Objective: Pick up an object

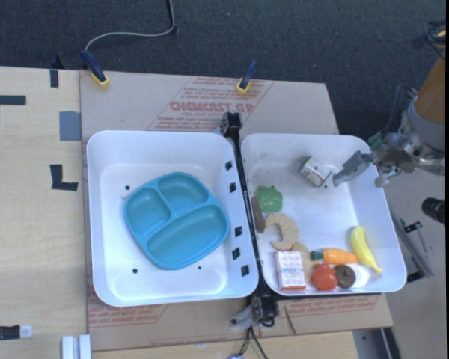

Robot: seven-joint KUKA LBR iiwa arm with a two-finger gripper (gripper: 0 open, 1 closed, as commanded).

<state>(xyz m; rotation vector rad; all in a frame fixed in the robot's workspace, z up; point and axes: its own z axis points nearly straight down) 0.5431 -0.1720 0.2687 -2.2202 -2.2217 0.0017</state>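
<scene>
gripper (349, 169) finger spread unclear, above right bin (325, 144) rim, glossy curved banana (364, 248), smooth blue tray (177, 219)

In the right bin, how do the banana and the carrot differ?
The banana is yellow; the carrot is orange with a green end. The banana looks longer and curves down along the bin's right wall; the carrot is shorter, straight, and lies crosswise. Both are toy foods lying flat, side by side, in the right bin, near its front right corner.
</scene>
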